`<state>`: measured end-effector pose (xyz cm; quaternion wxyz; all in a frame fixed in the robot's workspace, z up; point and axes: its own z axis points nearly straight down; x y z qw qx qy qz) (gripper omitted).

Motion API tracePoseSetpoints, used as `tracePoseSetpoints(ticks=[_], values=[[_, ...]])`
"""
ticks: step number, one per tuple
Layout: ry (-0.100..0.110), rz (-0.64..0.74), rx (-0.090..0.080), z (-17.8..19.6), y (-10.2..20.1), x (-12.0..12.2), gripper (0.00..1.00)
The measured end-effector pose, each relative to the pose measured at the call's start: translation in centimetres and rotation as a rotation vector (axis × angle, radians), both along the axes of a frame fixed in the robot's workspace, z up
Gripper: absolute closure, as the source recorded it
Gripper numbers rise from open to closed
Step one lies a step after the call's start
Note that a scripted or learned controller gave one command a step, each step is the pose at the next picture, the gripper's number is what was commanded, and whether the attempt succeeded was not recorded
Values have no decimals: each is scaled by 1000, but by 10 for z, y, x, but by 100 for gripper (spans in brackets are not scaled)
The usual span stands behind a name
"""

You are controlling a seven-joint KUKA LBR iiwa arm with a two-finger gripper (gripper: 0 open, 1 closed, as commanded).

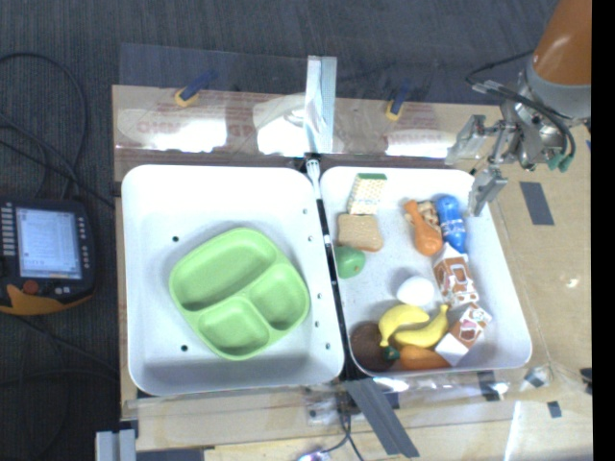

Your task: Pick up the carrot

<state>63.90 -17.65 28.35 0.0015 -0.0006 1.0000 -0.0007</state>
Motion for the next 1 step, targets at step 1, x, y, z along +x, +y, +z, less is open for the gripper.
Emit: tracePoseSetpoints(ticks=[1], values=[[-3,32,-3,-185,36,29,0]])
